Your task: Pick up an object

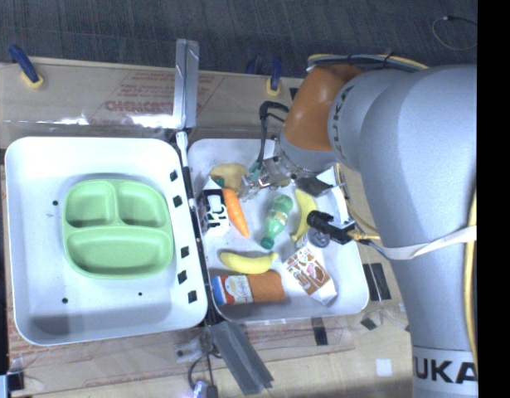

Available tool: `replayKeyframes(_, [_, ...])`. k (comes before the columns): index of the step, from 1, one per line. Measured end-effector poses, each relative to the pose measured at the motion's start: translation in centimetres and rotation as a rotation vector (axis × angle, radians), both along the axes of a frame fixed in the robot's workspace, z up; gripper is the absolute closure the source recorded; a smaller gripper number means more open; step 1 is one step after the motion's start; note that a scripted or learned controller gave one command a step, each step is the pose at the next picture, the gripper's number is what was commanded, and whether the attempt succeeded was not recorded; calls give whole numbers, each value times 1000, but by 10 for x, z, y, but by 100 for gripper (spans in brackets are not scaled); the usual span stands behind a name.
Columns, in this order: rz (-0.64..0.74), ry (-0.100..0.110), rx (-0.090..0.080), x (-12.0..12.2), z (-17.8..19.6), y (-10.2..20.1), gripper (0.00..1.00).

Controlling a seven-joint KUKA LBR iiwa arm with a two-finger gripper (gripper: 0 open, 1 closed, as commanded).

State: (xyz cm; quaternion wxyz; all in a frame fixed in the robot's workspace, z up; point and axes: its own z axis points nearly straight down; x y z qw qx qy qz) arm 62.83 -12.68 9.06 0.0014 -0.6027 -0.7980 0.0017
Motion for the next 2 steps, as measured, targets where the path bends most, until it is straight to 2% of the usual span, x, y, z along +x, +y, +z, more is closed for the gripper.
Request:
replayKeyframes(1, [-13, -14, -17, 1, 5, -13, 0])
replayKeyframes(2, [44, -35, -35, -28, 12, 3, 0])
